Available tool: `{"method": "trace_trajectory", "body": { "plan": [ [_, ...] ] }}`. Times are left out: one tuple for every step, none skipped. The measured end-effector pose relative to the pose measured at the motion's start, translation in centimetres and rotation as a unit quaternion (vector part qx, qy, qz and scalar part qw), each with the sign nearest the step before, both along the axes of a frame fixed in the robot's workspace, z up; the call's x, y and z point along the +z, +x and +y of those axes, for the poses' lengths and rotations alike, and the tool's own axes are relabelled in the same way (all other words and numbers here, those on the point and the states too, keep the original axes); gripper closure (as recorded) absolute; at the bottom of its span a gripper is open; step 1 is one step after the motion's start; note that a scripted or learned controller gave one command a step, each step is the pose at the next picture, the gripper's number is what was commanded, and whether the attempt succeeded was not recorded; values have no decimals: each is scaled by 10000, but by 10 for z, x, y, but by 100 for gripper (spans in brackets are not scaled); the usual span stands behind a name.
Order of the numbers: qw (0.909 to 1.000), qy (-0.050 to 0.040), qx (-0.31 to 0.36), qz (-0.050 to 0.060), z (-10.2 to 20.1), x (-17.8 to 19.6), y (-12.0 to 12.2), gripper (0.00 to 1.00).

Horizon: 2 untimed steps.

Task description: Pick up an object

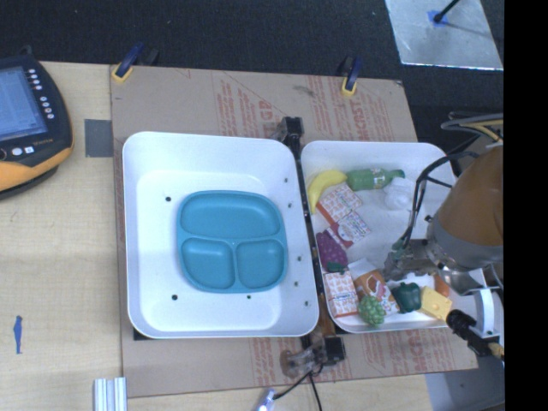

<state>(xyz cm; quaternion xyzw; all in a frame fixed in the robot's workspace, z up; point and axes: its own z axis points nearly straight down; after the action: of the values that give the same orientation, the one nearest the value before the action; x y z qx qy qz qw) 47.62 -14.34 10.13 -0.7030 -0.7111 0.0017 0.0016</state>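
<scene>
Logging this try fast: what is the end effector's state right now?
End effector: low over the right bin, by the toy food; open or shut cannot be told, and no grasp shows.

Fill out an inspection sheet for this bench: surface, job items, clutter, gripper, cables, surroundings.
Surface: cardboard sheet on a wooden bench, held by two clamps.
Job items: right bin holds a banana, green bottle, purple grapes, green grapes, cheese wedge, printed cards.
Clutter: blue divided plate in the left bin.
Gripper: gripper low over the right bin's near end; finger state unclear.
Cables: black cable along the arm; another at the near edge.
Surroundings: handheld controller at far left.
</scene>
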Motion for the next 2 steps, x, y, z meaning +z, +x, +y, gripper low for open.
{"method": "trace_trajectory", "body": {
  "plan": [
    [10000,7,-36,-17,41,93,52,100],
    [10000,6,-39,-7,41,92,52,0]
  ]
}}
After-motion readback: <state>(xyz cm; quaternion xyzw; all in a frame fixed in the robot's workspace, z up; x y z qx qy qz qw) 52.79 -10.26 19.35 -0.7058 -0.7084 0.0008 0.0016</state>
